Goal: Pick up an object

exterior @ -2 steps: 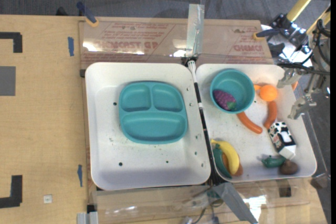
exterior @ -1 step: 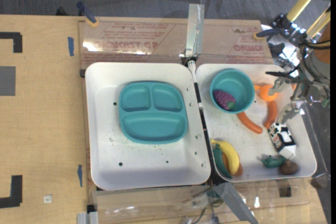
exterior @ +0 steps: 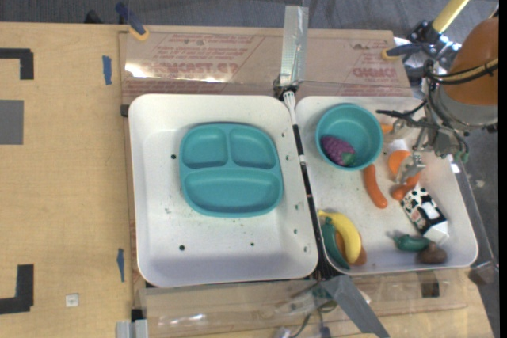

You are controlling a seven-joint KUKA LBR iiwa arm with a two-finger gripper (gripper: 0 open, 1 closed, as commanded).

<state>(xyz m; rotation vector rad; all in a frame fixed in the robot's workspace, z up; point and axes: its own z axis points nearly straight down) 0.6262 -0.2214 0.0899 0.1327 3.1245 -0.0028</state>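
- the gripper (exterior: 413, 164) is hovering low in the right bin (exterior: 467, 249), reaching toward the orange pieces (exterior: 396, 162); finger state: cannot tell
- next, it is needing to close on one piece

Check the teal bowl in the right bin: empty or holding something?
Holding something: the teal bowl sits upright with a purple grape-like piece inside.

Two shallow white plastic bins stood side by side, a left one (exterior: 150, 194) and a right one (exterior: 459, 206). The left bin held one teal divided plate with three compartments (exterior: 231, 169). The right bin held one round teal bowl (exterior: 349, 134) with one purple grape bunch (exterior: 338, 148) inside it, one yellow banana (exterior: 346, 231), one long orange sausage-shaped piece (exterior: 375, 186), one black-and-white patterned carton (exterior: 424, 211), one small teal item (exterior: 409, 242) and one small brown lump (exterior: 432, 253).
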